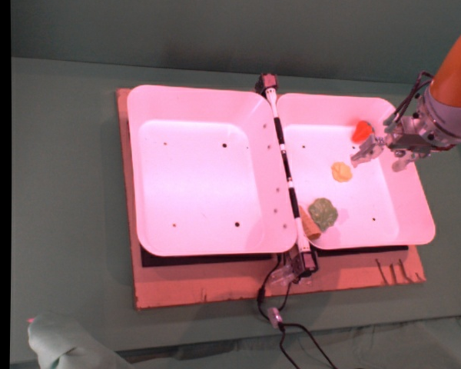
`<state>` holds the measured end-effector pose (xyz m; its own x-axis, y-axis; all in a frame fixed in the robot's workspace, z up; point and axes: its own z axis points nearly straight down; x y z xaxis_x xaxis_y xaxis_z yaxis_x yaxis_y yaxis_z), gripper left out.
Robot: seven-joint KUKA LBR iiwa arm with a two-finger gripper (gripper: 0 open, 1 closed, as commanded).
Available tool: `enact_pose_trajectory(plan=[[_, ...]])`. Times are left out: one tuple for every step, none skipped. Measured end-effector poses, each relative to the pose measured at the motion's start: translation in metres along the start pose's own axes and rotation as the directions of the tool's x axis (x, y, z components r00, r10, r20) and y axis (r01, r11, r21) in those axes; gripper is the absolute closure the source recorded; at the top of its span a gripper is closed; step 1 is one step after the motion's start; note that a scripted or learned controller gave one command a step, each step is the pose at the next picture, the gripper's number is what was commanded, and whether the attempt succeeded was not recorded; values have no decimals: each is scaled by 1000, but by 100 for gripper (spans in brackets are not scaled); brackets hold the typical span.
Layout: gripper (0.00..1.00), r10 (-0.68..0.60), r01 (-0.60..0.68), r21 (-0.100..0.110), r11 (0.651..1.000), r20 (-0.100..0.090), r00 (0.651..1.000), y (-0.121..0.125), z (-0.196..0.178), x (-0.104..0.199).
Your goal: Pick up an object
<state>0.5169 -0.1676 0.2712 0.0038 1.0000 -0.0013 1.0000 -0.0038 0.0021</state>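
From the camera view, two shallow white bins sit side by side on a reddish-brown board. The left bin (pixel 203 171) shows only small dark dots on its floor. The right bin (pixel 392 206) holds four small things. A red object (pixel 361 131) lies toward the bin's 1 o'clock corner. A yellow object (pixel 341 172) rests near the bin's centre, at about 7 o'clock from the red one. A green object (pixel 323 212) lies toward 7 o'clock in the bin, and touching its left side is a small orange cone (pixel 310 224), close to the bin's left wall.

The gripper (pixel 384 154) hangs over the right bin's 3 o'clock side, the arm entering from 2 o'clock. Its fingers stand spread apart with nothing between them; the left fingertip (pixel 366 154) is just beside the red object, at its 6 o'clock.

A black-and-white rod (pixel 284 156) runs between the bins. No writing or label is legible anywhere.
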Motion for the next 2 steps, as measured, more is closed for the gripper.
enact_pose_trajectory(plan=[[0,0,0,0,1000,0,1000,0,0,0],[0,1,-1,4,1000,-1,1000,3,40,-1]])
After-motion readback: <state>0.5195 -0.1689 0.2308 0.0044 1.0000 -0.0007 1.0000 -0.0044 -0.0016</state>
